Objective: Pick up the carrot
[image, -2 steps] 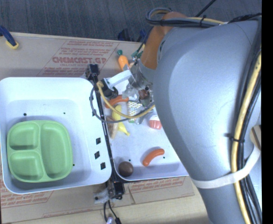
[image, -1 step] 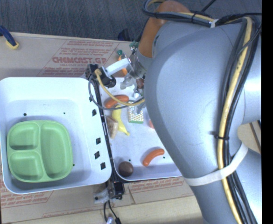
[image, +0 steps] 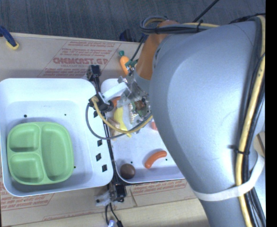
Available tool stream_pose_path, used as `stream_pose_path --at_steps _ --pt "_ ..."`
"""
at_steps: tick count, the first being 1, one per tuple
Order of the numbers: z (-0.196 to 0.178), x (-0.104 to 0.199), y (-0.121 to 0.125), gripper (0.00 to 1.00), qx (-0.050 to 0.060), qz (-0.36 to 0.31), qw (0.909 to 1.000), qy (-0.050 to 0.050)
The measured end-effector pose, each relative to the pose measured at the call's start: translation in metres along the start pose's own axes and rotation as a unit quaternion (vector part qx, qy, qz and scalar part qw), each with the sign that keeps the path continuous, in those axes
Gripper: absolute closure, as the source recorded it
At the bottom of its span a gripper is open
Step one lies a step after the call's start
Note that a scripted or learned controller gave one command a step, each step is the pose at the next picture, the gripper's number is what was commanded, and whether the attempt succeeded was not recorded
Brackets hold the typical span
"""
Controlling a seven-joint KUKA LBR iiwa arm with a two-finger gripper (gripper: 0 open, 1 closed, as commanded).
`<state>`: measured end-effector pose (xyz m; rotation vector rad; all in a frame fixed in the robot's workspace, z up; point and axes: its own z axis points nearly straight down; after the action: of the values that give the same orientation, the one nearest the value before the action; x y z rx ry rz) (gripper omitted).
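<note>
Scanning from the left, I saw the green divided plate (image: 40, 152) sitting in the left bin (image: 15, 91), untouched. In the right bin (image: 129, 174), a brown ball (image: 127, 170) lay near the front, and the carrot (image: 155, 158) lay just beside it on the bin floor, not lifted. My hand (image: 129, 109) hung farther back over that bin; how it was set I couldn't tell. I judged the pick not yet made.

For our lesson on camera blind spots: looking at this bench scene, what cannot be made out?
- Right bin: most of its floor is hidden by the arm in the camera view.
- Gripper: buried in cables and wrist hardware; its state is unreadable.
- Carrot: small orange item beyond the bins, partly behind the wrist.
- Orange item: too blurred to identify.
</note>
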<state>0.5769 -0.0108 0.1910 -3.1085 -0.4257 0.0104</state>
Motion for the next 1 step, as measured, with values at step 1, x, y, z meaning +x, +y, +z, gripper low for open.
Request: stream_pose_path --at_steps 1 --pt "-0.0006 0.0455 0.0156 0.00 -0.001 0.033 0.9995 0.001"
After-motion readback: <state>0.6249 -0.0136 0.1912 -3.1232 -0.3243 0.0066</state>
